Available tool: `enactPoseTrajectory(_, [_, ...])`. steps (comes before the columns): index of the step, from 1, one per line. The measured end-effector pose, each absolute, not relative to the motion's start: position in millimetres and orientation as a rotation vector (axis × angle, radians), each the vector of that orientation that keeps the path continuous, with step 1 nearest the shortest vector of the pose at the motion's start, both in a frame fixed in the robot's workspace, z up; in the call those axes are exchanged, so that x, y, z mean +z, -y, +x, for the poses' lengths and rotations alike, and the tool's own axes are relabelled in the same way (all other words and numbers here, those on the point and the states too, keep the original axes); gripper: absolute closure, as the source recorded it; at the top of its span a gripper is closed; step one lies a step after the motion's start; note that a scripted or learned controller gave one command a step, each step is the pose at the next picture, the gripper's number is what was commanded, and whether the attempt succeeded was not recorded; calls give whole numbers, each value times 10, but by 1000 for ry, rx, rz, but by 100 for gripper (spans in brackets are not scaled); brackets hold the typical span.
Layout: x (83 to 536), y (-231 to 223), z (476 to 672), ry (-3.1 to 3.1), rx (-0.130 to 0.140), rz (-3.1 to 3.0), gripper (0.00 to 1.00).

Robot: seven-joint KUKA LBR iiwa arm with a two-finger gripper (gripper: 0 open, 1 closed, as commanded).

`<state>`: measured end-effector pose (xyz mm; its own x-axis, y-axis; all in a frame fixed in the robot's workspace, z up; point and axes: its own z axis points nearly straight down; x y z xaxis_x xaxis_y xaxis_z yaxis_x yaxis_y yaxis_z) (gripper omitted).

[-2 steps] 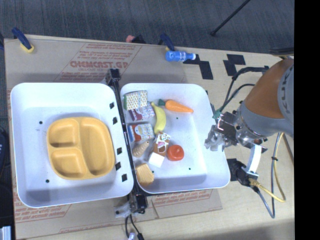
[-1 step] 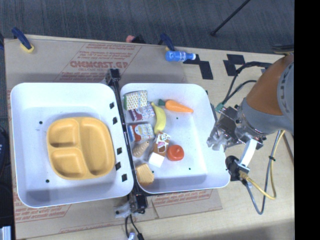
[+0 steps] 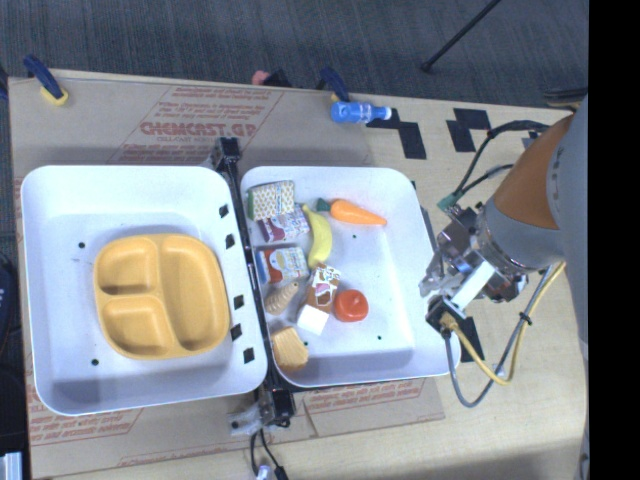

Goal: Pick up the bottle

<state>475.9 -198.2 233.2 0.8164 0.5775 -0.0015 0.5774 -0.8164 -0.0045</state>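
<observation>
Here, the claw (image 3: 447,293) hangs beside the right-hand bin (image 3: 398,351), its grip impossible to tell. A blue bottle (image 3: 358,113) lies on the counter (image 3: 520,423).

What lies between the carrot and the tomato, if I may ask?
Nothing: in the camera view, bare white bin floor separates the carrot and the tomato.

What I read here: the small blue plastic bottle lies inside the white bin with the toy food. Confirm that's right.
Not right. The small blue plastic bottle lies outside the white bin with the toy food, just beyond its far rim, as the camera view shows.
</observation>
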Motion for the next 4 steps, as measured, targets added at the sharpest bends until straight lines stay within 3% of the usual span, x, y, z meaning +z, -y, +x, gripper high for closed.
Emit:
enactPoseTrajectory(2, [2454,2108,4762,327,5,-3122,100])
enactPoseTrajectory(4, [2248,2101,4757,325,8,-3118,100])
